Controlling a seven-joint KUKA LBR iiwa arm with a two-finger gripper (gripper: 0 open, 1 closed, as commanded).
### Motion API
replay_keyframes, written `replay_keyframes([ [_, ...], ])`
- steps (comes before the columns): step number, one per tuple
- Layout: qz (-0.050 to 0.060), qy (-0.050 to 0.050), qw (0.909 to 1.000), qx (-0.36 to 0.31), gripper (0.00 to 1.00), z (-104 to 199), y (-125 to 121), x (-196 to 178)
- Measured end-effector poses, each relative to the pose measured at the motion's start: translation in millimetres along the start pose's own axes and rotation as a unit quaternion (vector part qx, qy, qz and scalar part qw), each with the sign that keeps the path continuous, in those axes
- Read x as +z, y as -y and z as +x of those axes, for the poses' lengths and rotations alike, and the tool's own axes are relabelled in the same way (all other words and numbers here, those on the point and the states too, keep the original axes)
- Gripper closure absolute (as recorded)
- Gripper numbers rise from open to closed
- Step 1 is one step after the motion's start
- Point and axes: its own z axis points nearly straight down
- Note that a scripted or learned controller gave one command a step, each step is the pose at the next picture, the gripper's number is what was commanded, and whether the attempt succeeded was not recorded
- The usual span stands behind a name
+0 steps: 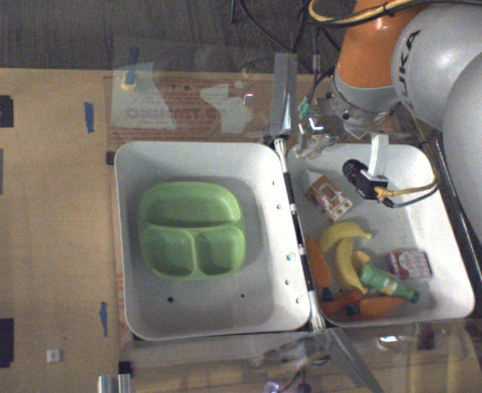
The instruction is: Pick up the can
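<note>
Looking down at the bench (pixel 44 244), you see two white bins side by side; the left bin (pixel 134 178) holds a green plate (pixel 193 229); the right bin (pixel 445 219) holds the mixed things. The can (pixel 410 263) looks to be the small red and white thing lying on its side toward the near right of the right bin; it is hard to be sure, since it is small. A green bottle (pixel 388 283) lies just beside it on the near side; two bananas (pixel 347 252) lie to its left. The pincer (pixel 313 142) hangs over the far left corner of the right bin, well apart from the can; you cannot tell if it is open or closed, and nothing shows in its grip.

Watch for a few things; the pincer could go for the little red box (pixel 329 196), which is closer and the same colors; it could bump the bottle and push the can away; the round can could roll or slip out, since it lies on its side; it sits close to the bin wall, so the pincer could hit the wall.
</note>
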Motion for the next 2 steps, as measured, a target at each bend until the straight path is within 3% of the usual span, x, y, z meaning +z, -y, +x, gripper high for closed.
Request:
replay_keyframes([
  [1,0.001,0.0,0.9916,0.129,1.0,87,-8,-134],
  [2,-0.001,0.001,0.9921,0.125,1.0,91,-8,-145],
])
